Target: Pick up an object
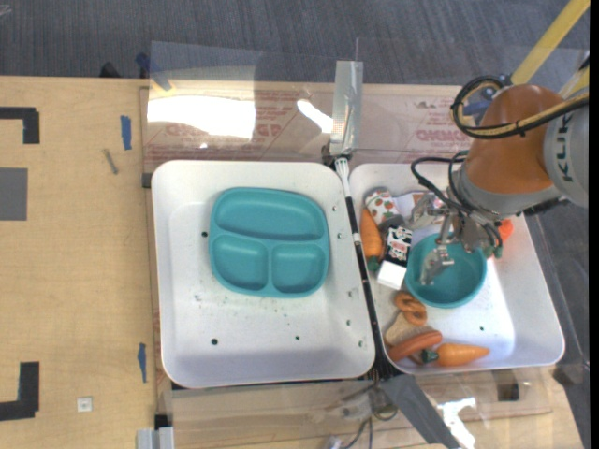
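Below gripper (pixel 438 262), state unclear: round teal plastic bowl (pixel 459 283); further below, orange plastic carrot (pixel 461 353) lying crosswise, tip rightward.

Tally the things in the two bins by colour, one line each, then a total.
Teal: 2, the divided plate in the left bin and the bowl in the right bin
Orange or brown food pieces: 5
White or patterned small items: 3, partly hidden by the gripper
Total: 10, roughly

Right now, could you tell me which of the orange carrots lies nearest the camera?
The carrot lying crosswise at the right bin's front edge; the other carrot stands lengthwise by the divider.
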`<move>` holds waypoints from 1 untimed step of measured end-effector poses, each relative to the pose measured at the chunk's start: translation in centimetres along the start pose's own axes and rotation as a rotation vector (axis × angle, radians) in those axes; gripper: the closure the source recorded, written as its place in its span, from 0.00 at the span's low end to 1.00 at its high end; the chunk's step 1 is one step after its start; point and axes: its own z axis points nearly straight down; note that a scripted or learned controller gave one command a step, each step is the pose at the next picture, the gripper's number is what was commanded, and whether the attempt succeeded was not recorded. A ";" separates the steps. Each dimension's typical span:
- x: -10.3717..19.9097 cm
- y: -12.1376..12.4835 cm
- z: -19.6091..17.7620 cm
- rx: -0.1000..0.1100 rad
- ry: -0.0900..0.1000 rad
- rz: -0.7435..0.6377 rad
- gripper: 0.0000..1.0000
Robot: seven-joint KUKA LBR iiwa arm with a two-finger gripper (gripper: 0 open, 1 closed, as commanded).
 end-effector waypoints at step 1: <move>-3.5 -4.3 0.3 -0.018 0.037 0.000 0.00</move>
